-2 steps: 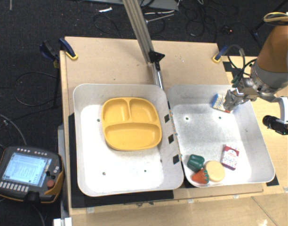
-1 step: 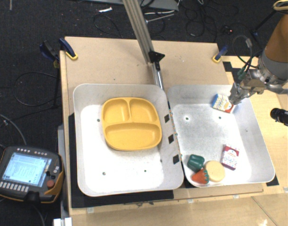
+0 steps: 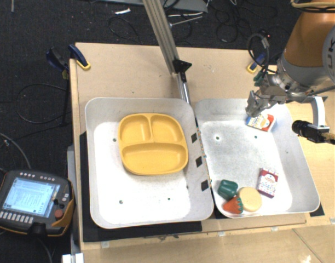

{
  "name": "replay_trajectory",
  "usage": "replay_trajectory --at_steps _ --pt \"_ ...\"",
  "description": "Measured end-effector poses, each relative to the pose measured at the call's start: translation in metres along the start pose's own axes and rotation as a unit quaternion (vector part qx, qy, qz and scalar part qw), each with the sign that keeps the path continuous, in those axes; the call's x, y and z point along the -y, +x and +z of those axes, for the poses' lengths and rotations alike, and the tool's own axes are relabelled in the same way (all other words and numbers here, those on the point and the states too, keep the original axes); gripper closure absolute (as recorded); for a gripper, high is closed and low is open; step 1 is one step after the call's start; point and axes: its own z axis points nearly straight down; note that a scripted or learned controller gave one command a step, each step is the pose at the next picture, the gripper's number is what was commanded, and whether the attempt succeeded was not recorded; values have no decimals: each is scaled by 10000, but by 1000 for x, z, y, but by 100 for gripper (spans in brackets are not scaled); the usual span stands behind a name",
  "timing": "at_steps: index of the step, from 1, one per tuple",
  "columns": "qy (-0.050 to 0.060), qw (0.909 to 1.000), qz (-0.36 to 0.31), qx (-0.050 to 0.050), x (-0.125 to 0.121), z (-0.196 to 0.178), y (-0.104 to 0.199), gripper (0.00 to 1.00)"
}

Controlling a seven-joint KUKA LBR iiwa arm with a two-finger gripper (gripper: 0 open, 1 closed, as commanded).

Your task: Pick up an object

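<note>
Here, gripper (image 3: 257,109) low over the right bin (image 3: 233,147) at its far edge, touching a small white carton (image 3: 261,122), finger state impossible to tell, yellow divided plate (image 3: 153,144) in the left bin (image 3: 102,163), red carton (image 3: 267,183), green piece (image 3: 227,188) and round yellow piece (image 3: 250,199) near the right bin's front edge.

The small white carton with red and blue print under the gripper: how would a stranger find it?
Look in the right white bin, at its far edge, below the gripper. There lies the small white carton with red and blue print. The other items, including a red carton, sit by the near edge.
</note>
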Motion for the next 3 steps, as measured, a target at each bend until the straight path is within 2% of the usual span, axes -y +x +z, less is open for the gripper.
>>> replay_trajectory --at_steps 1,2,3 --pt "5 10000 4 -1 -7 -5 49 100" --pt "20 10000 5 0 -2 -3 106 100" --pt "3 10000 1 -2 -12 -6 161 100"
